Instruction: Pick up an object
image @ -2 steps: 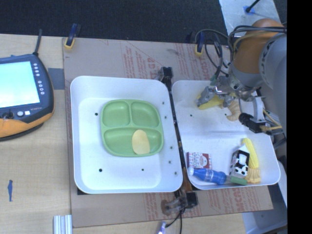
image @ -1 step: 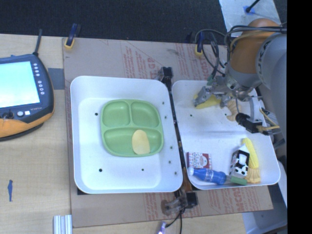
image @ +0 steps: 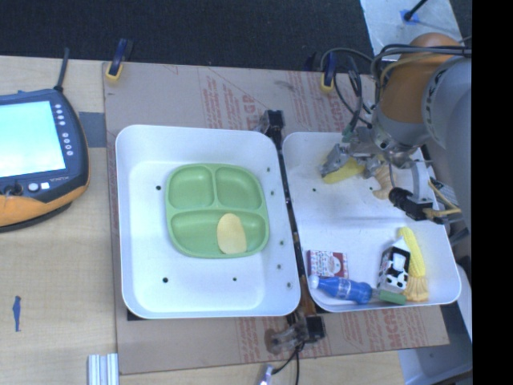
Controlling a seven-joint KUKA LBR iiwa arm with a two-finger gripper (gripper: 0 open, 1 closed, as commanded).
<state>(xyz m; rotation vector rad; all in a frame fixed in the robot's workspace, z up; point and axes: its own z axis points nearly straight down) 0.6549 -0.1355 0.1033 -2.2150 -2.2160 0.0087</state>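
Two shallow white bins sit side by side on a brown cardboard sheet, and the right bin (image: 321, 215) serves as the landmark. Along its near rim lies a crowded row: a small red-and-white packet (image: 326, 262) toward the left corner, a blue bottle-like object (image: 343, 289) just nearer than it, and a black-and-white cow-patterned toy (image: 393, 270) touching a yellow corn cob (image: 415, 265) at the right corner. Beyond that row the smooth plastic floor of the bin is bare, leaving open room up to the far rim.

Left of the right bin, the left bin (image: 144, 215) holds a glossy green divided plate (image: 215, 208) with rounded corners, a pale yellow oval piece (image: 232, 233) lying in its near compartment; wide bare floor rings the plate.

At the far edge of the right bin, the gripper (image: 346, 160) hangs low over a yellow banana-like object (image: 343, 172), which lies just inside the far rim. Whether the claw is clenched or released cannot be told. The grey arm (image: 445, 95) with its orange band fills the far right corner. Far left of both bins rests a control pendant (image: 36, 155) with a bright screen.
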